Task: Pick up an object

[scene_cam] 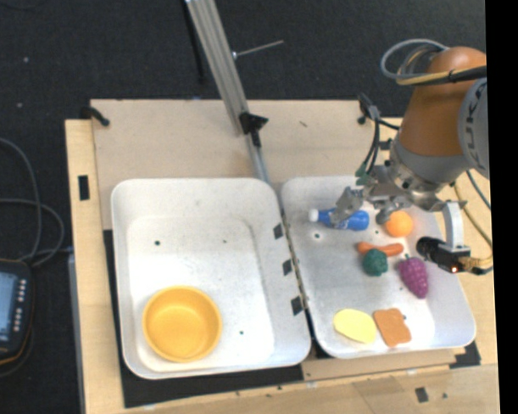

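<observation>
A broad orange band (434,111) is seen on the grey arm (477,126). Thin grey cables (404,59) are looped above it, and black cables (377,147) are led down toward a metallic grey gripper (369,192)

Pincer (366,198) too small and too tangled with cables to read its tips. Orange ball (399,223) partly tucked under the wrist. Blue bottle (344,217) blurred at its far end. Tablet (8,308) cut off by the left edge
</observation>
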